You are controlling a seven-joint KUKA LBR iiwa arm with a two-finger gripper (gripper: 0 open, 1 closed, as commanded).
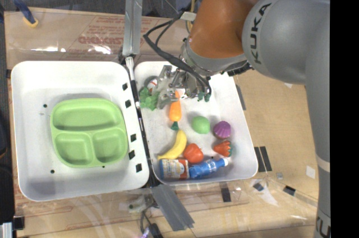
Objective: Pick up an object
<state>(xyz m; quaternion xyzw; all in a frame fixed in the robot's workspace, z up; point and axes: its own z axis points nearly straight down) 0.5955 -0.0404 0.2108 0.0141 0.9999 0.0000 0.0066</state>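
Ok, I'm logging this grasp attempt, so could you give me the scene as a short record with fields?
left bin: holds a green plastic divided tray
right bin: toy food, namely an orange carrot, yellow banana, light green round fruit, purple round piece, blue bottle with an orange label
gripper: low over the right bin's far end, by green leafy toy
grasp: cannot tell

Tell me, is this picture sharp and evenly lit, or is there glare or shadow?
Camera view: mostly sharp, soft overhead light; glare streaks on the clear plastic sheet above the left bin; the arm shades the right bin near the end effector, where metal parts look slightly blurred.
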